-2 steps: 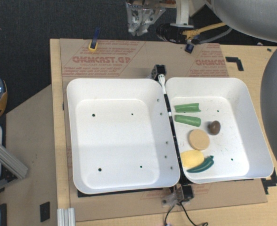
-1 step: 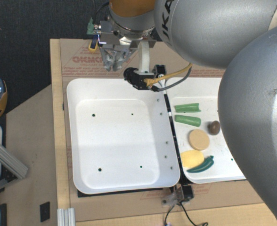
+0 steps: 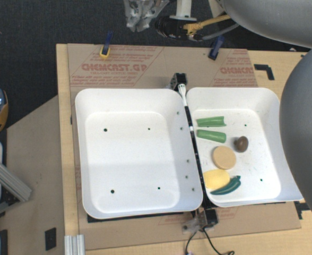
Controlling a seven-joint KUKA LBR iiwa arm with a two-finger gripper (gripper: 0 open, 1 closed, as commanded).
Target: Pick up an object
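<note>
The grey arm fills the right edge and the top right corner, curving over the bench. The cardboard sheet lies under 2 white bins set side by side and touching along their inner rims. The left bin shows a bare floor with 4 small dark holes. The right bin holds 6 objects near its left side: 2 green pods, the upper pod just above the lower pod, then a tan disc, a yellow lump touching a dark green pepper, and a small brown ball right of the disc. The gripper hangs at the top, beyond the bins, well apart from every object; whether it is open or closed I cannot tell.
</note>
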